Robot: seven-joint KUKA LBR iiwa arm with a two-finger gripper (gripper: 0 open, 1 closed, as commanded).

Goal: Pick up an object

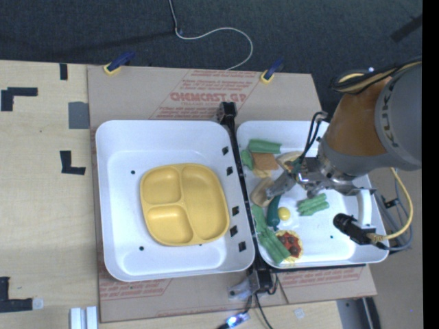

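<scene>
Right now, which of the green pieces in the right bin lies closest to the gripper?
The small green piece on the bare white floor just below the gripper. The others lie farther off: one by the top wall, one along the divider.

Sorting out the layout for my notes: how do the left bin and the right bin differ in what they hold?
The left bin holds a single yellow divided plate; the right bin holds a jumble of small toy foods, green and tan pieces among them. The arm's gripper reaches into the right bin, while the left bin has no arm over it. Both are shallow, white and squarish.
</scene>
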